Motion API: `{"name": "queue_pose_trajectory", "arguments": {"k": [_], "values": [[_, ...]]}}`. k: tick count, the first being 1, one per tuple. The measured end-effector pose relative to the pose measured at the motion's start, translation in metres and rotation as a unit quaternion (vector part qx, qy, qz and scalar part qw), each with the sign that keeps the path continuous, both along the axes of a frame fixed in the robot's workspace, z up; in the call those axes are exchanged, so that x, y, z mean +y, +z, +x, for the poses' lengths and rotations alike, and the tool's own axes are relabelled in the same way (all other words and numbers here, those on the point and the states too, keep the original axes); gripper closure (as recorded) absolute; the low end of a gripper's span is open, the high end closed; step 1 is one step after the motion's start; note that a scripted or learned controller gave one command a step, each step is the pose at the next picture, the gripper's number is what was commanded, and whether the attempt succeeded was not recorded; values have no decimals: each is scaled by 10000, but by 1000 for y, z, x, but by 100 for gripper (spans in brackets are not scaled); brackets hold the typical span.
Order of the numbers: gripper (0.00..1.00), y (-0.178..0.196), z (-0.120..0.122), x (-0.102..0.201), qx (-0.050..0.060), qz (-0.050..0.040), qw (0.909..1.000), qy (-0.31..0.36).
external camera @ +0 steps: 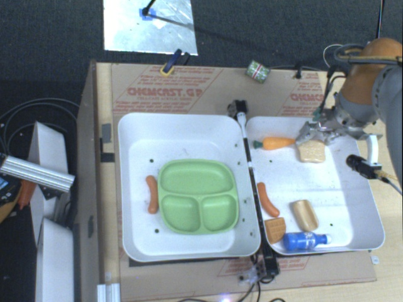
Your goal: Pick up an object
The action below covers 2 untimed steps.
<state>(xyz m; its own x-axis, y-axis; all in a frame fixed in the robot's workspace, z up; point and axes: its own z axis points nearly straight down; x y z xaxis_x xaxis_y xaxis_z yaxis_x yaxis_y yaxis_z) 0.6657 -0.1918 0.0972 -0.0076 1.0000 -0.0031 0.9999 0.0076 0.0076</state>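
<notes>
A brown cardboard-covered bench [189,90] printed with red lettering is set on dark carpet, and two shallow white plastic bins are seated on it side by side. Beyond its far edge a square of shiny foil sheet [151,17] is laid on the carpet, and a small green-and-white roll [257,71] is seen on the cardboard behind the bins.

The left bin [135,137] is occupied mostly by a light green three-compartment plastic plate [198,195], placed toward the near side. An orange-red toy sausage [152,194] is laid just beside the plate's left edge, lengthwise. Bare floor is left along the far wall and the left wall of this bin.

In the right bin [365,212], an orange toy carrot with a green top [276,143] is found near the far left corner, close to the dividing rim. A second orange-red sausage [267,199] is set aslant just beside that rim. Toward the near edge a brown cracker-like square [275,228], a blue plastic bottle lying on its side [304,240] and a tan bread-roll shape [305,215] are grouped closely. The middle and right of this bin are left open.

A pale beige toast-like slice [311,151] is located by the far wall, right of the carrot. The gripper [317,133] of the grey arm is positioned directly over the slice's far edge; whether its parts are apart or together cannot be told, nor whether the slice is touched.
</notes>
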Motion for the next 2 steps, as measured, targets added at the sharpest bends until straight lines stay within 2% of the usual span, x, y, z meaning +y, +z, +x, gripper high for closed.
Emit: {"name": "queue_pose_trajectory", "arguments": {"k": [1, 2], "values": [[100, 74, -31, 67, 4, 18, 10000, -8], [100, 87, -75, 135, 30, 21, 10000, -15]]}}
